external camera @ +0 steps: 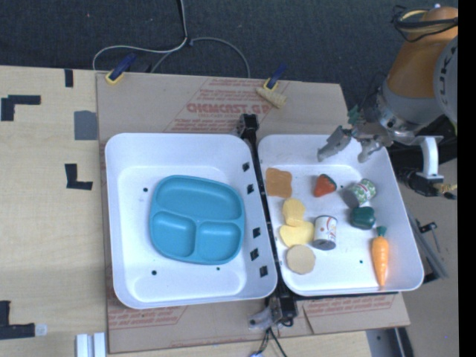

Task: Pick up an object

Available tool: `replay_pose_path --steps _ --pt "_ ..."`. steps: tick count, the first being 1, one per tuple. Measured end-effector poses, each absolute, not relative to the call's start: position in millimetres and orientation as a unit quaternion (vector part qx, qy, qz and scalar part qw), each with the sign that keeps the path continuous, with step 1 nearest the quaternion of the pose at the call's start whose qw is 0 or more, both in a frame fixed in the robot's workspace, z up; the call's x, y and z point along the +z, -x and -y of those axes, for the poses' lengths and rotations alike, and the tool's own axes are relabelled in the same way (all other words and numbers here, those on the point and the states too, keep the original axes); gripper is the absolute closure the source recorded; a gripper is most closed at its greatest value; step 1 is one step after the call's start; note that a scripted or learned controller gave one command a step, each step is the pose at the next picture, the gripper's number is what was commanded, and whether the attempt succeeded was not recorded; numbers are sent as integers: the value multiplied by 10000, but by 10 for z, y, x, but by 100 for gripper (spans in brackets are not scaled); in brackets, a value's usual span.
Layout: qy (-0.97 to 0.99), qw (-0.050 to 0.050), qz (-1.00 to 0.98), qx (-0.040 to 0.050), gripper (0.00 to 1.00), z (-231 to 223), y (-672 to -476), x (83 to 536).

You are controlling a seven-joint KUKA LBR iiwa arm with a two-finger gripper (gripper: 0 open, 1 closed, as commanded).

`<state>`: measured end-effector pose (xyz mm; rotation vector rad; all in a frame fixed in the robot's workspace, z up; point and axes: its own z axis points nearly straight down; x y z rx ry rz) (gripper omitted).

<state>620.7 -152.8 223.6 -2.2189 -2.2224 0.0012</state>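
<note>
From the camera view above the table [44, 199] we see two shallow white bins side by side. The left white bin [126, 162] holds a blue plastic tray with three compartments [197, 219]. The right white bin [401, 274] holds the small toy foods: a brown toast slice [279, 182], a red strawberry-shaped piece [324, 186], a green and white patterned can [362, 192], a dark green rounded piece [363, 217], a small white tin with a red label [324, 230], two yellow pieces [294, 224], a tan round disc [301, 259] and an orange carrot [381, 257].

The grey arm with its orange band [420, 65] reaches in from the right. Its claw [349, 146] hangs over the right bin's far edge with both fingers spread apart, gripping nothing; the strawberry-shaped piece lies near it.
</note>
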Motion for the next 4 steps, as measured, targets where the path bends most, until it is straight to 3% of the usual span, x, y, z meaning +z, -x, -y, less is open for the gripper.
replay_pose_path --steps 1,2,3,4 --pt "7065 35 7077 29 0 1364 -6187 1170" --pt "7063 -21 7079 8 0 1027 -6089 844" --pt "7068 -30 7075 -19 100 1033 -6111 981" --pt "7067 -31 7075 -21 0 1033 -6112 982"
